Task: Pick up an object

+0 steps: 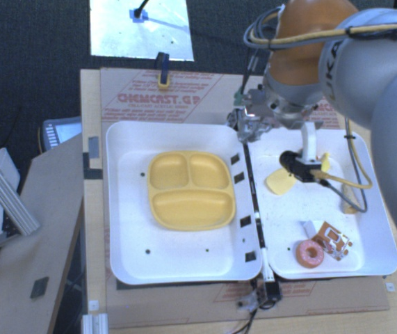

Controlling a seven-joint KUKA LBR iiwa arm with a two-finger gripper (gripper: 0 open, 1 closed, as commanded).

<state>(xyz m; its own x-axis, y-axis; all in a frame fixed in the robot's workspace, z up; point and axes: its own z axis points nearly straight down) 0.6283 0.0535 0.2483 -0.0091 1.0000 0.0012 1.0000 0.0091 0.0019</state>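
Presently: pincer (245,127) poised over the far end of the wall between the two bins; how far open it is, and any load, cannot be told. Left bin (125,214): one yellow divided plate (188,190), lying flat near the middle. Right bin (285,225): one pale yellow slice (279,181), near the pincer; one pink donut (310,254) by the near rim; one brown-and-white patterned piece (334,241) just beside the donut. Both bins sit on the table (92,207).
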